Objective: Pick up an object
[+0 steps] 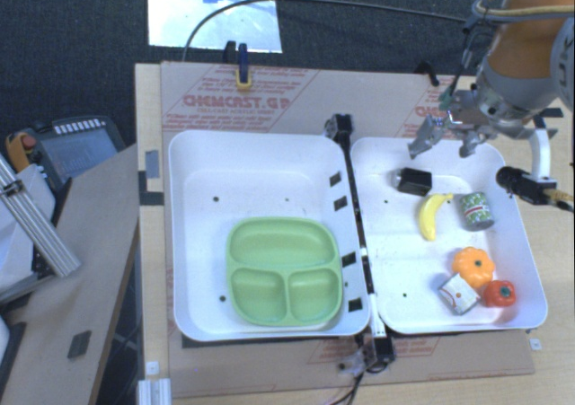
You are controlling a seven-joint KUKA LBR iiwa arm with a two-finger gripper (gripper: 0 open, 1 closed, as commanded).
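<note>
Gripper [446,136]: two fingers spread apart, nothing between them, poised above the far rim of the right bin [530,279]. Nearest candidate for the pick: black block [414,181], lying flat on the bin floor just below and slightly left of the fingertips, apart from them. Next outward: banana [433,214], curved, just beside the block on its near side; small green can [474,211], on its side, just right of the banana. Near corner of the same bin: orange pumpkin-like toy [473,266], touching a small white carton [457,294] and a red tomato-like toy [499,293], all three clustered. Left bin [193,242]: green divided tray [284,270], three compartments, well apart from the gripper. Between the bins: black divider clips [349,206] along the shared rim. Risks, as judged: low flat block likely to slip out or be pushed aside under a descent slightly off centre; fingertip strike on the far bin wall, given closeness to that rim; banana close enough to be nudged or caught with the block; round can prone to rolling if touched. Obstructions: none above the block; clustered toys crowded against one another, leaving little finger room.
</note>
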